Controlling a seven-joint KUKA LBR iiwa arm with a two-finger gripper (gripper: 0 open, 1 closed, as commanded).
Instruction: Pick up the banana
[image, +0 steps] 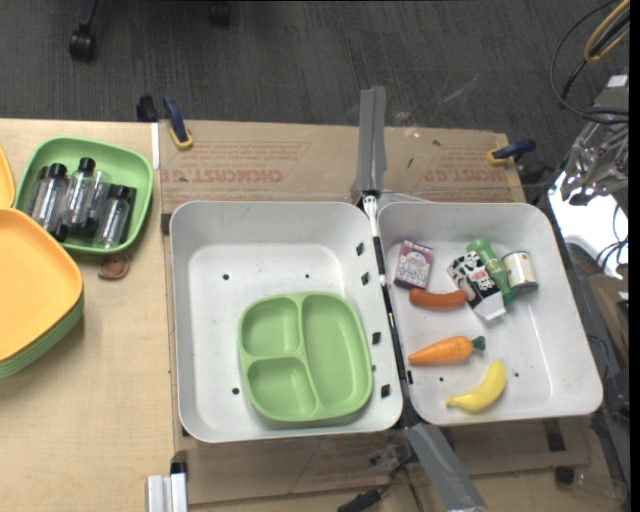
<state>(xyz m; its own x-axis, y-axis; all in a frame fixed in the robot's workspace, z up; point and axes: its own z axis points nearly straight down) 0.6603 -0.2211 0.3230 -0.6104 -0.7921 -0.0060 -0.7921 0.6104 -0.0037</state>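
At right bin's (560, 300) near edge: banana (479, 389) lies loose, apart from carrot (443, 350) | room to grasp | left bin holds green tray (306, 357) | claw state: cannot tell

Right edge, upper part: a grey metal shape (592, 170) with bright glints, partly cut by the frame border. Dark cables loop above and beside it. It sits outside the right bin (572, 300), just past that bin's far right corner and clear of its rim. Outline is blurred and broken by glare. Cannot tell whether this is a link of the arm or other hardware at the bench side. No joint, wrist or finger detail can be made out in it, so pose is left unrecorded.
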